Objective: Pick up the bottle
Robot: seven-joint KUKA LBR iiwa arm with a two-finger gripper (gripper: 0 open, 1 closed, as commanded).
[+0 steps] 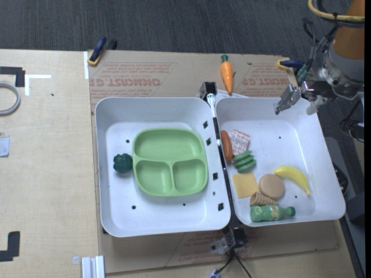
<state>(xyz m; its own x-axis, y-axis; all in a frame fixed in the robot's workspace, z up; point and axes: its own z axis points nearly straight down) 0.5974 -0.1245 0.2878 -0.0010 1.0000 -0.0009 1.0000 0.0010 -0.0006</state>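
Lying in the right bin's near corner, green bottle point(272, 213), well apart from the open claw point(297, 101) over the far rim

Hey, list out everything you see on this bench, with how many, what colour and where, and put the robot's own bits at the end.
bins: two, white, side by side on cardboard
divided plate: one, light green, left bin
broccoli: one, dark green, left bin, beside the plate
bottle: one, green, lying at the right bin's near edge
banana: one, yellow, right bin
cheese slice: one, yellow, right bin
bun: one, tan, right bin
sausage: one, red, right bin's left wall
carrot: one, orange, on the cardboard behind the bins
arm: one, grey and orange, right
pincer: one, above the right bin's far corner
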